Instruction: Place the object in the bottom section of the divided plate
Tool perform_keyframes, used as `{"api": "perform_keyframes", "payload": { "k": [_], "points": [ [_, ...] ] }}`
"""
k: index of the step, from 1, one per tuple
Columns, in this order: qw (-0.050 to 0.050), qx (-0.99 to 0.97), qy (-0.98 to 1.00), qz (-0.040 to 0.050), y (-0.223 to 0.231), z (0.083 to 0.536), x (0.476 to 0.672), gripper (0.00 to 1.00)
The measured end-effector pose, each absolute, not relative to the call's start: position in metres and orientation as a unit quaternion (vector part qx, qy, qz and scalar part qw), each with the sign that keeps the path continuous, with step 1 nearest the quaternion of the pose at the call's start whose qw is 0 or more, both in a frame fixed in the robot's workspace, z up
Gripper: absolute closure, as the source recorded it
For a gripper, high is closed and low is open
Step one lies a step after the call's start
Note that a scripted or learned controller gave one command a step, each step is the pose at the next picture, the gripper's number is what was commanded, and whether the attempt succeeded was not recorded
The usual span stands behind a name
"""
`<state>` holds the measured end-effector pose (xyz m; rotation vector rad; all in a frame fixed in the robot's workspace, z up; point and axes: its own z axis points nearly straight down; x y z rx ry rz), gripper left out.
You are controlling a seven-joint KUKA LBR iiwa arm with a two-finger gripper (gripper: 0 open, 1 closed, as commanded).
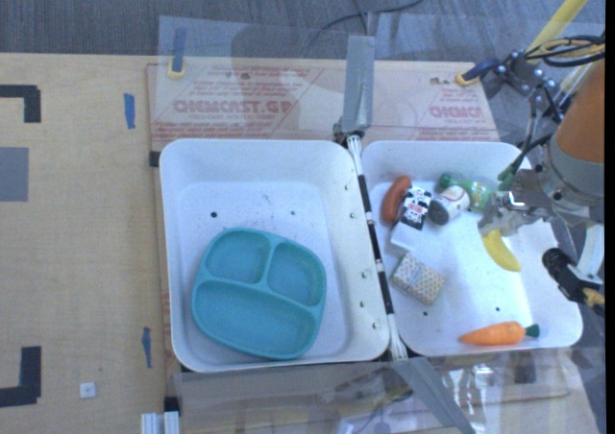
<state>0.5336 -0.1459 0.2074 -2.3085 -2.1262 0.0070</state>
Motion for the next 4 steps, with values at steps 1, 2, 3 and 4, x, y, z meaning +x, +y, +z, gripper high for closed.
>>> {"api": "perform_keyframes", "payload": {
  "k": [1,2,3,4],
  "points": [
    [0.003,-0.815,-0.58,0.0028,-0.066,0.181,0.537,1.0],
    [0.002,-0.792,-0.61,0.0025,-0.005,0.181,0.551,1.0],
    [0.001,-0.877,-0.48,0.003,-0.032,0.229,0.57,1.0],
    [0.001,-0.817,-0.577,0.0031,0.018,0.181,0.556,1.0]
  ]
}}
